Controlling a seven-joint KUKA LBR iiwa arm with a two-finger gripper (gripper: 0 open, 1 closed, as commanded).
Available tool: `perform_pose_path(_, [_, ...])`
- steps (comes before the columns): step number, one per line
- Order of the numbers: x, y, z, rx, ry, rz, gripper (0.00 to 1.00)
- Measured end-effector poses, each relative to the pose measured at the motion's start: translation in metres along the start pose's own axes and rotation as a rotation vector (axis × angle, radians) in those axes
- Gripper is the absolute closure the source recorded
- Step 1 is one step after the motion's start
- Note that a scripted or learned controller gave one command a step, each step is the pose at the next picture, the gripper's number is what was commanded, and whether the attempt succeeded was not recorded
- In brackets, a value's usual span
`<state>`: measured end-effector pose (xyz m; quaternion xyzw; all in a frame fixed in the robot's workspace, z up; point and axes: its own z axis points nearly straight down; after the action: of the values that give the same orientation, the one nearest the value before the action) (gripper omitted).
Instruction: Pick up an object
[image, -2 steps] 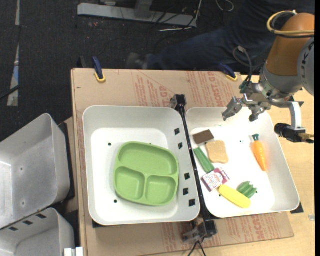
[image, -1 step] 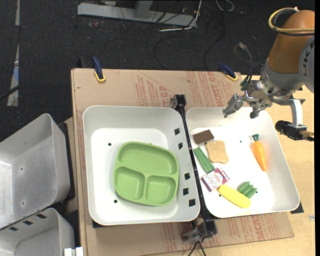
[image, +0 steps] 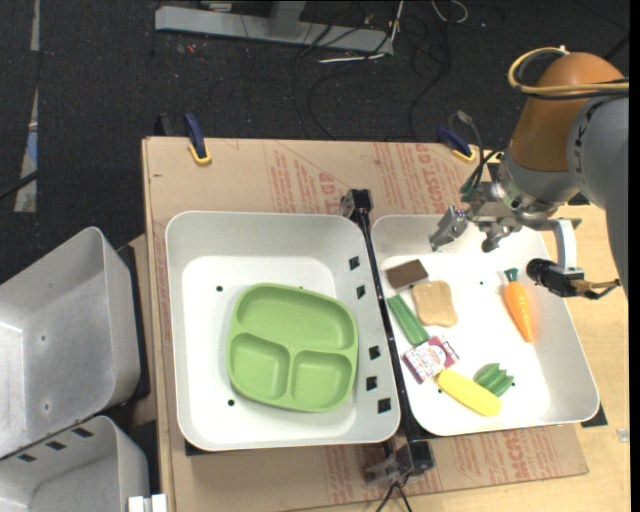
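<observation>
My gripper (image: 468, 236) hovers over the back of the right bin (image: 560, 400), its two fingers spread open with nothing between them. Below it in that bin lie a brown block (image: 407, 272), a tan bread slice (image: 436, 303), a green stick (image: 407, 318), a pink and white packet (image: 430, 358), a yellow piece (image: 468, 392), a small green piece (image: 493, 377) and an orange carrot (image: 520, 308). The carrot lies to the right, just below the gripper. A green divided plate (image: 293, 346) rests in the left bin (image: 190, 300).
The grey arm with its orange band (image: 560, 100) comes in from the upper right. A black fitting (image: 555, 275) sticks over the right bin's right rim. Two grey tubs (image: 60, 330) stand left of the bench. Blue clamps (image: 197, 140) hold the board's back edge.
</observation>
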<state>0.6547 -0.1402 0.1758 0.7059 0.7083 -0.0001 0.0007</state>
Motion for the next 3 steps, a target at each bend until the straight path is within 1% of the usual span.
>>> perform_pose_path(1, [0.0,-0.004,0.06,0.0,0.0,0.003,0.0])
perform_pose_path(2, [0.001,-0.003,0.082,-0.002,0.0,0.002,0.0])
perform_pose_path(3, [0.001,-0.001,0.069,-0.009,0.001,0.002,1.0])
